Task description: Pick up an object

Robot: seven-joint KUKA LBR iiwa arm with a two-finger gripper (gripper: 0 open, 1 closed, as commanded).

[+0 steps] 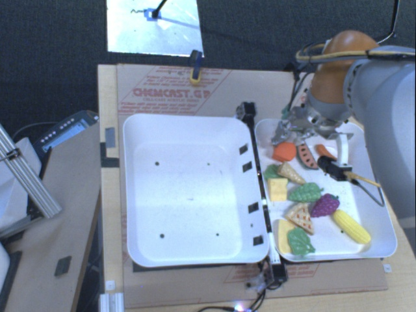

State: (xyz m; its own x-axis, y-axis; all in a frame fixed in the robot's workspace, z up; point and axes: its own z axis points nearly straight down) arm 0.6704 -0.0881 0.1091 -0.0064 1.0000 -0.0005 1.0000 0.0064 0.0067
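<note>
The gripper (290,132) hangs low in the right bin (383,236), just above the orange piece (284,152); I cannot tell its state. Toys crowd here, so it may nudge the watermelon slice (307,156) or close on nothing.

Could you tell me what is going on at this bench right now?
The arm reaches in from the right over the right bin, which holds a pile of toy food. Its gripper is low at the far end of that bin, just above an orange piece. Nearby lie a watermelon slice, purple grapes, a corn cob and a pizza slice. Nothing is visibly held yet. The left bin sits beside it.
</note>
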